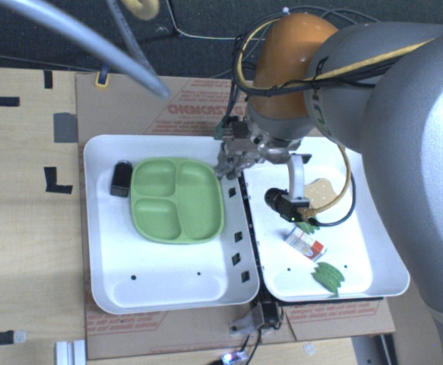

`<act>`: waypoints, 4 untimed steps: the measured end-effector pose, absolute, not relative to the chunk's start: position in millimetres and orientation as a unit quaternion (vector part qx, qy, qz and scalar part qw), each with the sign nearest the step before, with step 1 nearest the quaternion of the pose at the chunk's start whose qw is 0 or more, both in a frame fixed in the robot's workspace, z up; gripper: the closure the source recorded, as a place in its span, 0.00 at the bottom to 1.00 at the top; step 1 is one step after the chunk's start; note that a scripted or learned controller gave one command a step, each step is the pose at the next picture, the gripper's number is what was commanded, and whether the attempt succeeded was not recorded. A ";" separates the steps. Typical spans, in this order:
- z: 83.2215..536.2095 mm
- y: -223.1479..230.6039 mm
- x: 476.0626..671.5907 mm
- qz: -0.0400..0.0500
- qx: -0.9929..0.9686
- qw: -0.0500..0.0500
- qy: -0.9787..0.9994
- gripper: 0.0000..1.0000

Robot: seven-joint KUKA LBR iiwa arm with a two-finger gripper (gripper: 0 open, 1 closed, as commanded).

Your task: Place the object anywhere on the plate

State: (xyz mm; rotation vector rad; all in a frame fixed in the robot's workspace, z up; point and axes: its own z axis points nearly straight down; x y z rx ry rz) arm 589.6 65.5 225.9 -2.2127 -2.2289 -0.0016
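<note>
A green plate with three compartments lies in the left bin. My gripper hangs over the left bin's right edge, just past the plate's upper right rim, beside the wall between the bins. I see nothing held under it. In the right bin lie a tan flat piece, a small white and red packet and a green pod-like thing. The arm's wrist hides the upper part of the right bin.
A small black block lies in the left bin, touching the plate's left rim. The grey arm with its orange band covers the upper right of the view. Both bins sit on cardboard.
</note>
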 end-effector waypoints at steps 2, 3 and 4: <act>214.3 118.0 576.7 0.001 -0.706 0.001 -0.708 1.00; 222.9 113.6 570.8 0.001 -0.706 0.001 -0.708 1.00; 222.4 113.5 570.9 0.001 -0.706 0.001 -0.708 0.00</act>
